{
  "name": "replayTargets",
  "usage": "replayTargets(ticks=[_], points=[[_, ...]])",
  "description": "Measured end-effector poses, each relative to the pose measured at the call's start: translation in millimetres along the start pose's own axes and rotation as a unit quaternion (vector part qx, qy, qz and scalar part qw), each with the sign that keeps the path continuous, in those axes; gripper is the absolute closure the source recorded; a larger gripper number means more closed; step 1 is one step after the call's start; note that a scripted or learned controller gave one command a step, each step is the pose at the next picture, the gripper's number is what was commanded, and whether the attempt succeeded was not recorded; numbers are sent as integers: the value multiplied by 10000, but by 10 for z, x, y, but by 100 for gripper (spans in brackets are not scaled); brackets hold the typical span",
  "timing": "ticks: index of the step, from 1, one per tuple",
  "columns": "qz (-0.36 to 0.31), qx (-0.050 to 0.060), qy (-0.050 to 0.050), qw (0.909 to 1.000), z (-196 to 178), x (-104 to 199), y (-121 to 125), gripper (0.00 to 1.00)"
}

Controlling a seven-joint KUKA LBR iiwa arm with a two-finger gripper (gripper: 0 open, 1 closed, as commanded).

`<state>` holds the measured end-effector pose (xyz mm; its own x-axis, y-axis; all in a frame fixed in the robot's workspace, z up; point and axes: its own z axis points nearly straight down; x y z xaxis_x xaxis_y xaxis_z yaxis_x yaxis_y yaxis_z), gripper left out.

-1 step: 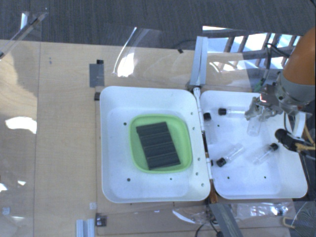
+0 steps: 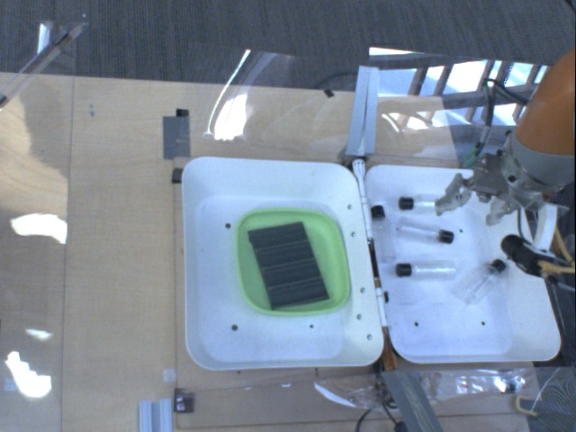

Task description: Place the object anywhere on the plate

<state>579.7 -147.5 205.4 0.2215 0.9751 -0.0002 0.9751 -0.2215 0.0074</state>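
Dark grey ribbed rectangular block [image 2: 288,265] lies flat in the middle of the light green square plate [image 2: 335,239], inside the left white bin [image 2: 207,331]. Right of the plate, clear small tubes with black caps [image 2: 423,234] lie in the right white bin [image 2: 540,336], with the gripper [image 2: 481,201] above them; whether its fingers are open or closed, I cannot tell.

Two white bins [image 2: 270,178], one green plate [image 2: 335,250], one dark slab [image 2: 287,265], four clear vials [image 2: 423,270].

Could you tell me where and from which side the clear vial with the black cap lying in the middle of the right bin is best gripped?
Probably from above, across the middle of the clear black-capped vial. It lies flat, its long axis running roughly left-right, so fingers closing across the narrow barrel fit best. The neighbouring clear vials lie apart from it.
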Motion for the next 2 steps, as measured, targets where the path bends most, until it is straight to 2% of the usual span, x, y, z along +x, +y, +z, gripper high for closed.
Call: replayTargets(ticks=[1,2], points=[[423,-5,-4,9991,-511,-467,-495,0],[1205,-21,-10,9927,-1150,-679,-764,0]])
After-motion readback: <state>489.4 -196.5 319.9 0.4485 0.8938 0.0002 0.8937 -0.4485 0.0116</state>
